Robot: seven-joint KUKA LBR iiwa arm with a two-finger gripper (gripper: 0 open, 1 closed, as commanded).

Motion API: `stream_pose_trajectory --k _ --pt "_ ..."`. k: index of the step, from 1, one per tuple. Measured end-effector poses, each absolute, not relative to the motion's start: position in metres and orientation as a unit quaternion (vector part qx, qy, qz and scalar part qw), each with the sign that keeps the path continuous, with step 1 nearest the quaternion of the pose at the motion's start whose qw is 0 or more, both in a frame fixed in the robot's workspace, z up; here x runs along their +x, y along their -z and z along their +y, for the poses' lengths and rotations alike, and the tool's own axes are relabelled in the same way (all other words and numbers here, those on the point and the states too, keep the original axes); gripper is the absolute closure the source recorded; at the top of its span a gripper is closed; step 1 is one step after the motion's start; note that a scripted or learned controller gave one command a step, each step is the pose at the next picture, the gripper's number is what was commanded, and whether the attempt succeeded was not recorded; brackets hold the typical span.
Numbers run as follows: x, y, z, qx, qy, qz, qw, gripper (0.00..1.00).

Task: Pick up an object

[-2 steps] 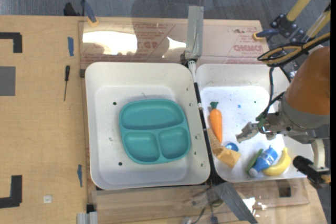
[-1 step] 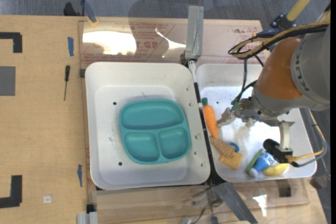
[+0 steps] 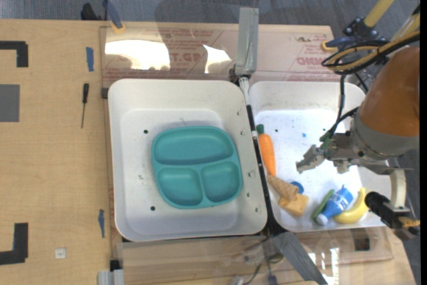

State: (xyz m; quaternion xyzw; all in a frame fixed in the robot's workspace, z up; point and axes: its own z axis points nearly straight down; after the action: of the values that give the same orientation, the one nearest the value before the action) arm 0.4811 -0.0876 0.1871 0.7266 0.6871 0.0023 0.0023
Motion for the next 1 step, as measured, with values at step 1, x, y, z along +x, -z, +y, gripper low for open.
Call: stream_pose_trajectory --k 1 --pt "0.4794 -0.184 -0.0874 0.727 0.0002 0.687 0.0 0.0"
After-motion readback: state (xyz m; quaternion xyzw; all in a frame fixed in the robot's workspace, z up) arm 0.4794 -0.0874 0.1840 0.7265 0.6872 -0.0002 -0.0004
